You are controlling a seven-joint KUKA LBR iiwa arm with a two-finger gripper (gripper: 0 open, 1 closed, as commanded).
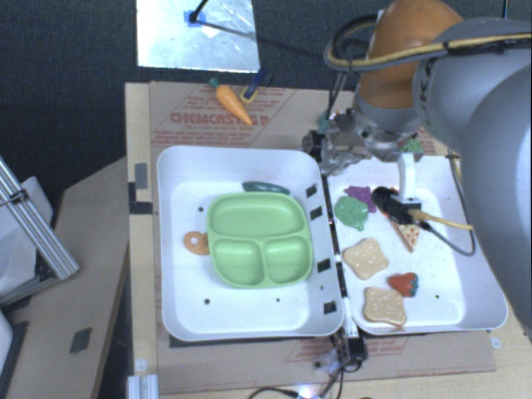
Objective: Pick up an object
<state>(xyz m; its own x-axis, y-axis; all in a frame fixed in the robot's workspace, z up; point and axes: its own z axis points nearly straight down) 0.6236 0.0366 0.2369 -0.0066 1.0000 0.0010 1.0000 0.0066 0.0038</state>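
**Arm Poised Over Far Corner of Right Bin, Nothing Yet Lifted**

Your arm [465, 90] reaches in from the right and hangs its tool [332, 150] over the far end of the divide between the two bins, at the far left corner of the right bin [465, 306]. From this angle you cannot tell whether the tool is apart or together, and nothing shows clamped in it.

The step in hand looks like the approach, as every object lies flat. The closest candidates are a purple cluster [360, 194] and a green leafy piece [351, 213], just beside each other near the divide. Nearer the camera lie two toast slices [366, 258], a strawberry [404, 283] and a pizza wedge [407, 236].

The left bin [179, 298] holds a green divided plate [253, 239], an orange ring [196, 243] at its left edge and a dark green piece [266, 188] behind it. A carrot [233, 104] rests outside on the tabletop [166, 119].

The next move likely calls for you to settle on one target, centre the tool above it and descend clear of the bin wall. The purple and green pieces sit close enough that a loose aim could catch both.
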